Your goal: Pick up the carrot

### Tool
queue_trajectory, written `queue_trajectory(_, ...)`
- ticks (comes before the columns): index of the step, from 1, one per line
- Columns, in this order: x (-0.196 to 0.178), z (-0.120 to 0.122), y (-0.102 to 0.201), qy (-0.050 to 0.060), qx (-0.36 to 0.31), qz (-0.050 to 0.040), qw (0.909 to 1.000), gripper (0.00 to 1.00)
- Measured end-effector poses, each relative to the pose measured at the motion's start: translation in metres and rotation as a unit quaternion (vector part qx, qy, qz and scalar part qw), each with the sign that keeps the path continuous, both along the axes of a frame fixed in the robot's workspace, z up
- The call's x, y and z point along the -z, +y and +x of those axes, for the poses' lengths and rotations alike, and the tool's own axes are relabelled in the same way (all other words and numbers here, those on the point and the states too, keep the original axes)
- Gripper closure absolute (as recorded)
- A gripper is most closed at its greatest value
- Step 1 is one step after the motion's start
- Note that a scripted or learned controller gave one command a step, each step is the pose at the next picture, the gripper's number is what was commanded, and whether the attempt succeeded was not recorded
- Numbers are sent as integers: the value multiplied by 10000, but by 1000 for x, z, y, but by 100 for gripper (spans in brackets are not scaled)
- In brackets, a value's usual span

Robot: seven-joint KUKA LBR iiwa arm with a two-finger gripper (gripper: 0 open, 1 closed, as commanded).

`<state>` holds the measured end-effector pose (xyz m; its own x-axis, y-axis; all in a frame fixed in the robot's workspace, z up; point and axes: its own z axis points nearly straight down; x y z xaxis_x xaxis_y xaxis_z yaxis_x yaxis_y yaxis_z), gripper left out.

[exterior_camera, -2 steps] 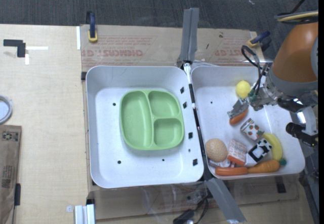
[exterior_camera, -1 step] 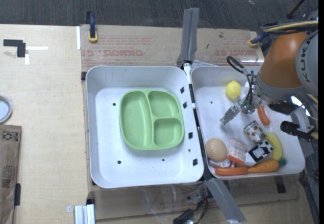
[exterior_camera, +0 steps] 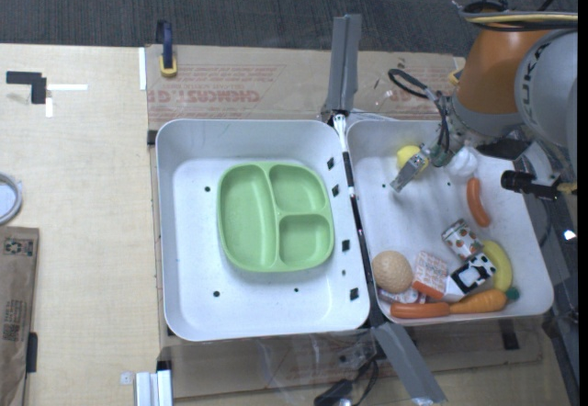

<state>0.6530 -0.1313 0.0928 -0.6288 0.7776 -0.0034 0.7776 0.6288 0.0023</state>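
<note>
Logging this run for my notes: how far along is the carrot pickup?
Nothing looks done yet: the carrot lies at the near edge of the right bin, among other toy food. In hand: the claw hovers near the bin's far end, well apart from it, holding nothing visible. Left: reaching the carrot, gripping, lifting.

The carrot (exterior_camera: 479,302) lies flat in the right bin's (exterior_camera: 413,216) near right corner, orange, roughly crosswise, its thick end toward the bin's right wall, beside a banana (exterior_camera: 499,264) and a small black-and-white item (exterior_camera: 469,276).
</note>
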Motion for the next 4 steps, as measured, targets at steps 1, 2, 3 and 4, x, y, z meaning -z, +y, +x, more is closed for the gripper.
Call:
queue_trajectory(1, -10, 1, -2, -22, 21, -2, 10000, 100)
queue_trajectory(2, -100, -36, 48, 4, -30, 2, 10000, 100)
queue_trajectory(3, -289, -68, 13, 14, 888, -2, 9961, 100)
queue_trajectory(4, -334, -61, -91, 15, 1669, -3, 9860, 100)
